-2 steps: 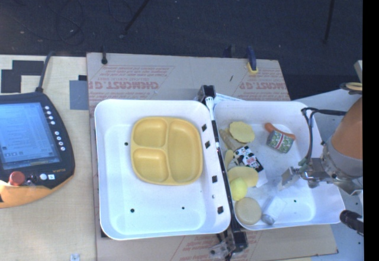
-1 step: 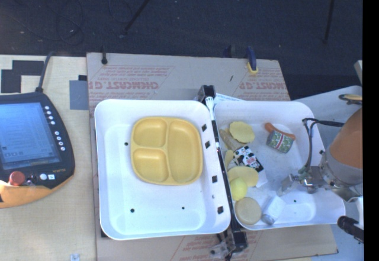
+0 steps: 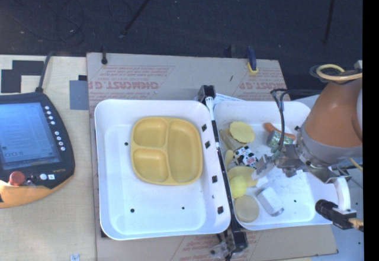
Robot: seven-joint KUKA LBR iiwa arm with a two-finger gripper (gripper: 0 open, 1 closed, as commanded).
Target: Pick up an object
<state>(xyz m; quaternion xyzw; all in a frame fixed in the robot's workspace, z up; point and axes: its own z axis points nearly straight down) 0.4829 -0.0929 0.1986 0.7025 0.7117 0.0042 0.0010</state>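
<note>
**Toys sit just to the left of the gripper**

On the left a control tablet [image 3: 32,138] lies on the bench. Next comes the left bin [image 3: 112,206] with a yellow divided plate [image 3: 166,150] in it. The right bin [image 3: 296,215] has the toys: a yellow chip [image 3: 241,132] at the top, a black-and-white cow toy [image 3: 243,155], a yellow ball [image 3: 239,185] and a pale round disc [image 3: 246,209] lower down. The gripper [image 3: 278,162] is low inside this bin, with the cow and ball close by on its left. I cannot tell how it is set. The arm [image 3: 334,121] reaches in from the right, bent down over the bin.
</note>
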